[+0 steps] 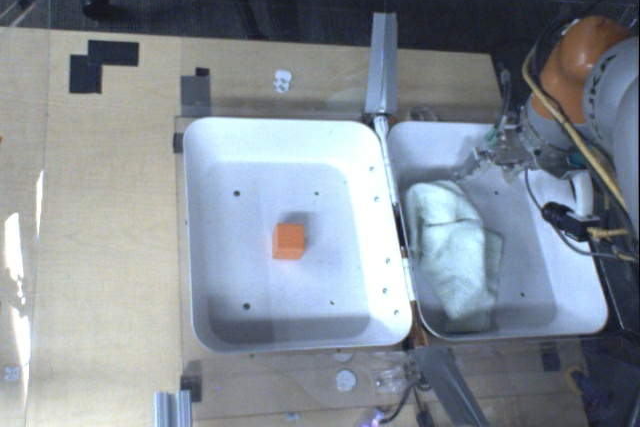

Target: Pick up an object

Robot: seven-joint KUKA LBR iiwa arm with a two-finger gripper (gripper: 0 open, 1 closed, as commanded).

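A small orange cube (289, 241) lies near the middle of the left white bin (215, 215). A crumpled white cloth (452, 245) lies in the right bin (545, 305), along its left side. My gripper (492, 157) hangs over the upper part of the right bin, above and to the right of the cloth's top end. The arm comes in from the right edge, its orange band (580, 53) high at the upper right.
A metal divider post (380, 65) stands behind the seam between the two bins. Black cables (560, 215) loop along the right bin's right side. The wooden bench (90, 245) stretches to the left of the bins.
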